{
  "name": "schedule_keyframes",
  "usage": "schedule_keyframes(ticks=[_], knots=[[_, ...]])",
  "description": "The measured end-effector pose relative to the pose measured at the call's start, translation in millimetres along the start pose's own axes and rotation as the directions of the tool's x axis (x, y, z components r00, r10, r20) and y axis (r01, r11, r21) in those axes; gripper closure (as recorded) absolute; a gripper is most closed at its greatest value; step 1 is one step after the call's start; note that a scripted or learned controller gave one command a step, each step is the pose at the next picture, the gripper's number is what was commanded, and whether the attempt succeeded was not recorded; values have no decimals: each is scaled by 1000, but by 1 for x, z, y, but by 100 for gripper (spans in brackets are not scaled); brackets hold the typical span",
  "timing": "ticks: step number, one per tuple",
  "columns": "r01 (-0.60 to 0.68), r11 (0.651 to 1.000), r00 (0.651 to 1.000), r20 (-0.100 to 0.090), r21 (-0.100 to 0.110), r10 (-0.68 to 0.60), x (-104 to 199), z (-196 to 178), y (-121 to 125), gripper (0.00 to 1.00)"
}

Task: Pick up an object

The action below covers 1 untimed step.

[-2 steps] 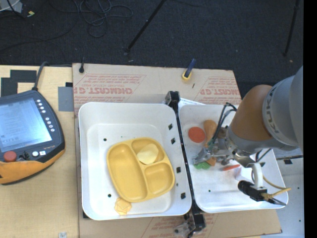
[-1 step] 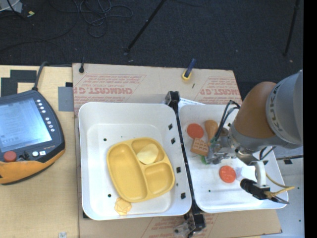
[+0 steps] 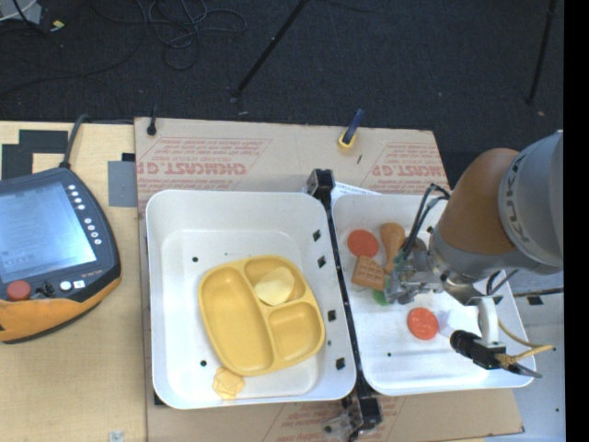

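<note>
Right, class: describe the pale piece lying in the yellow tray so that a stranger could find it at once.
Start at the left white bin, which holds a yellow divided tray. In the tray's upper right compartment lies the pale cream piece, rounded and flat. Unlike the yellow lump on the bin floor below the tray, it sits inside the tray and is lighter than the plastic around it.

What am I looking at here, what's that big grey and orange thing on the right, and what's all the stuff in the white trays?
One camera above a bench looks down at a slant. The grey and orange thing is a robot arm reaching in from the right; its gripper is low over the right bin. That bin has two red discs, a waffle-like piece and an orange cone-like toy. The left bin holds a yellow divided tray with a pale piece in one compartment. At far left is a control tablet.
</note>
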<state>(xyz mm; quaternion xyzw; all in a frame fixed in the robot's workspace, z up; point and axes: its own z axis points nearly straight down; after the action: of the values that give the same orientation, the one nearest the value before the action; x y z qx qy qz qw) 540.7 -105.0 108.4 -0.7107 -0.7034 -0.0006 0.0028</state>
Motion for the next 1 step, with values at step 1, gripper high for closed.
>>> schedule_keyframes(ticks=[1], knots=[[18,1000,1000,1,-6,-18,90,-83,-19,100]])
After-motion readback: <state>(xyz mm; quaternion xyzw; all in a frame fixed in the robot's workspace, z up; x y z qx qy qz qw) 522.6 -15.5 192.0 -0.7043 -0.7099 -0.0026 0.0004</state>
